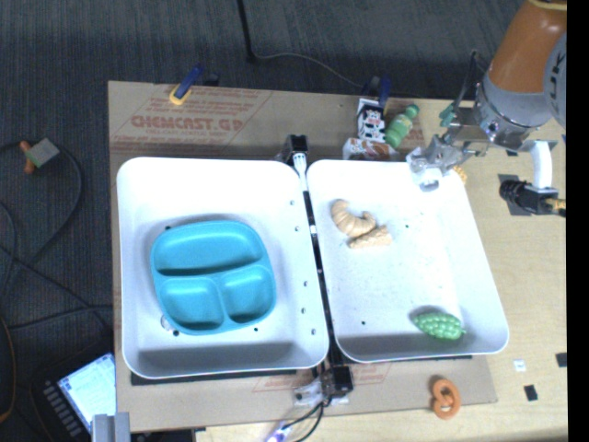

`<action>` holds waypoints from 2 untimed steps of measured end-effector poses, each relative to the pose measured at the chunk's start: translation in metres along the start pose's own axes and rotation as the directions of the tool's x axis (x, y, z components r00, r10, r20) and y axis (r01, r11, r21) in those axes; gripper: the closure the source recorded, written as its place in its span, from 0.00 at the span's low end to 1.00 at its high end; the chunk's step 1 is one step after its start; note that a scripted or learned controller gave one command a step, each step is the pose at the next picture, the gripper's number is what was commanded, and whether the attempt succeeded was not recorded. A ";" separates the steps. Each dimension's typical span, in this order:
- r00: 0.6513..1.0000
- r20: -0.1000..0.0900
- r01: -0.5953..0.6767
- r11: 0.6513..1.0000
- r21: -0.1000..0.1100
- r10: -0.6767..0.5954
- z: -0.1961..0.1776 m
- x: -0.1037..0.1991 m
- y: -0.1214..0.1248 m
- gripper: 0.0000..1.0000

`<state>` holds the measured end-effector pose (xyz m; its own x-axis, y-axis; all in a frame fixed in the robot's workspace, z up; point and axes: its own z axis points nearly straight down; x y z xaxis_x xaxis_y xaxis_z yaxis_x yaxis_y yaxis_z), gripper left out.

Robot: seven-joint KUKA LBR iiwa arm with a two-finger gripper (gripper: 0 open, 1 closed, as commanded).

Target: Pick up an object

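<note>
Two white bins sit side by side on a brown board. The left bin (138,247) holds a blue tray (213,274) with three compartments, lying flat near the middle of its floor.

The right bin (479,274) holds two loose things. A tan, curled piece (359,226), looking like a pastry or a bit of ginger root, lies in the upper left part of the floor, close to the divide between the bins. A green bumpy thing (437,324) lies in the lower right corner, just beside the near wall. The two are well apart from each other.

The arm (526,53) comes in from the upper right, its orange band showing above the grey wrist. The gripper (433,166) hangs over the upper rim of the right bin, near that bin's far right corner. It is well apart from both the tan piece and the green thing. Nothing shows between its tips. Whether the jaws are apart or together, I cannot tell; the tips are small and blurred against the white rim.

Outside the bins: a small green and white toy (386,129) lies on the board just beyond the right bin's far rim. An orange ring-shaped thing (446,396) lies on the bench in front of the right bin. A yellow and blue clamp (185,85) sits at the board's far left edge.
</note>
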<state>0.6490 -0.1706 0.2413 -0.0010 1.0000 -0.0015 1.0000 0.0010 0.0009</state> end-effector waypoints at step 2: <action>1.000 -0.001 0.000 1.000 0.002 0.000 0.019 0.101 -0.014 1.00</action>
<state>0.6350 -0.0700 0.2216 -0.0008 1.0000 -0.0005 1.0000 0.0008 -0.0014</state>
